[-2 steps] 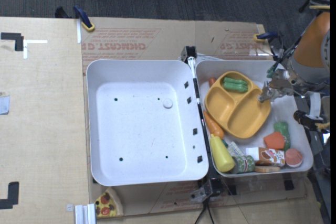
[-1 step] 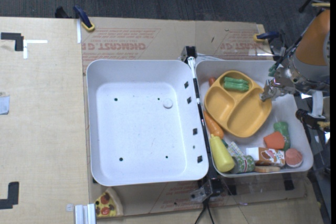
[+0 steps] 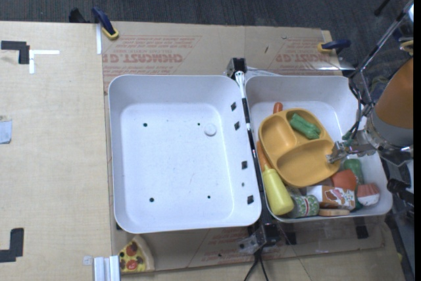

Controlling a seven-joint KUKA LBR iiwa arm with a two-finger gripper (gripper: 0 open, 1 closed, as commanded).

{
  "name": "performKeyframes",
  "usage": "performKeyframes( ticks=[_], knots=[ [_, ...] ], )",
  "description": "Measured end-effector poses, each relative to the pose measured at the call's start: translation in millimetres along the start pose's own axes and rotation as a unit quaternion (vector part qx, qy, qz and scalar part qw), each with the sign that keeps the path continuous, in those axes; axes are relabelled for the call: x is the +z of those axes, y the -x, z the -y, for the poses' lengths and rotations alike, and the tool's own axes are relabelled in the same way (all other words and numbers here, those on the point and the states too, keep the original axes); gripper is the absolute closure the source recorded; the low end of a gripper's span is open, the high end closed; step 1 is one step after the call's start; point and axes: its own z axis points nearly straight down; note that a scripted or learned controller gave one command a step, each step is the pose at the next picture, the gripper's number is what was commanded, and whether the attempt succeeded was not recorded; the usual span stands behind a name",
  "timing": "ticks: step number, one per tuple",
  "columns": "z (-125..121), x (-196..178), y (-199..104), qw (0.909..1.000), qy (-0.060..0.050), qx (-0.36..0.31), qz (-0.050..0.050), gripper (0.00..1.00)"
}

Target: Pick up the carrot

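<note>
Bins side by side, toys crowded into the right one.
Right bin [image 3: 332, 94], right of centre, holds a yellow divided plate [image 3: 296, 151] bearing a green vegetable [image 3: 304, 126]; the carrot [image 3: 278, 106] peeks out at the plate's upper edge. Gripper [image 3: 342, 151] sits at the plate's right rim; whether it is apart or together I cannot tell. Left bin [image 3: 174, 151] offers open room.

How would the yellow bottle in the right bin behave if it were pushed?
The yellow bottle lies on its rounded side, so it may roll. The yellow plate right beside it would probably limit that. It looks like smooth plastic, perhaps slippery.
</note>
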Motion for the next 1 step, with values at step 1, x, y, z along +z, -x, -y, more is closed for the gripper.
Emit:
performKeyframes(
  ticks=[1],
  knots=[
    [-3.1,0.1,-54.6,0.9995,0.000,0.032,0.002,1.00]
  ],
)
